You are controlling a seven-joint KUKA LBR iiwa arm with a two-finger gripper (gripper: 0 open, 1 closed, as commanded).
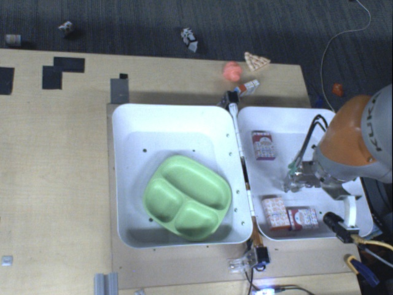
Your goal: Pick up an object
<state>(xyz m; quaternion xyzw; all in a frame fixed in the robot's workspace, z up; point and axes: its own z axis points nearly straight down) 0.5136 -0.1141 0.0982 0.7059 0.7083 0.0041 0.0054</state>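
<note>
- Currently my end effector (293, 180) hangs over the right bin (279, 118); finger spread: cannot tell.
- 2 small cartons (288, 214) below: light, stiff; grip the flat sides.

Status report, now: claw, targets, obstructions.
Claw low in right bin, grip unclear. Three small cartons: one above, two below. Green divided plate in left bin.

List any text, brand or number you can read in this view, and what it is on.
None can be read.
Red and white box in the right bin: printing too blurred.
Two packets at that bin's near edge: patterns, no legible words.
Arm's orange band: grey lettering, cut off.
</note>
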